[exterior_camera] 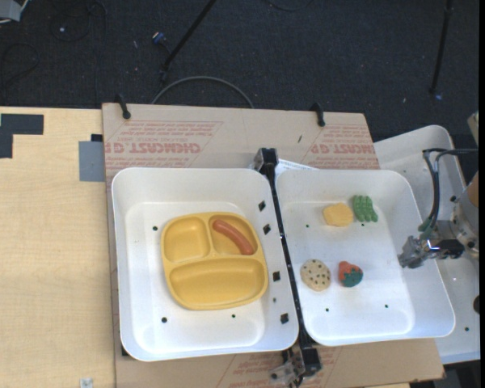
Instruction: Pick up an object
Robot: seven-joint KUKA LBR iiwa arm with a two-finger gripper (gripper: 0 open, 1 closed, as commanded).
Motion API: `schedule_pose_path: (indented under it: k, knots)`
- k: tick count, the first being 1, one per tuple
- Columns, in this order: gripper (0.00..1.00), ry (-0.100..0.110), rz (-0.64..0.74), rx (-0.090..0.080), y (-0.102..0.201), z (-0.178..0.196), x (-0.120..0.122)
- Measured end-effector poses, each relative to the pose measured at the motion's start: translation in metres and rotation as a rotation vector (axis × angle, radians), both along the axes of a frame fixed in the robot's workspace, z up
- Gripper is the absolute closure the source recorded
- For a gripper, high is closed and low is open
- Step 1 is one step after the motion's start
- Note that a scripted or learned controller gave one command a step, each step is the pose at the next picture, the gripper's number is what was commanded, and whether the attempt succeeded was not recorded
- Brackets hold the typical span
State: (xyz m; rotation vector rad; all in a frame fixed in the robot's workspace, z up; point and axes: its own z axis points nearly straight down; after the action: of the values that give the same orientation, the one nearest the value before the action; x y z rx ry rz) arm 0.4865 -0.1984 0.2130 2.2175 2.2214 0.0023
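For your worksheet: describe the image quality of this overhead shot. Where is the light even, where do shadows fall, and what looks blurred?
In the camera view, light is even and soft across both white bins; the yellow tray casts only a faint shadow. The floor above the bench is dark and dim. The gripper at the right bin's edge looks smeared and indistinct. The sausage and cookie stay reasonably sharp.

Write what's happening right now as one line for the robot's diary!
gripper: right bin's right edge, holding nothing seen | right bin: cookie, strawberry, yellow piece, green piece | yellow tray: sausage
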Motion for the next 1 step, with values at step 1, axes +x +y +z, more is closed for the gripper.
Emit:
schedule_pose_path:
  k: [1]
  knots:
    - [1.0,0.004,0.005,0.004,0.0596,0.0099,0.0096]
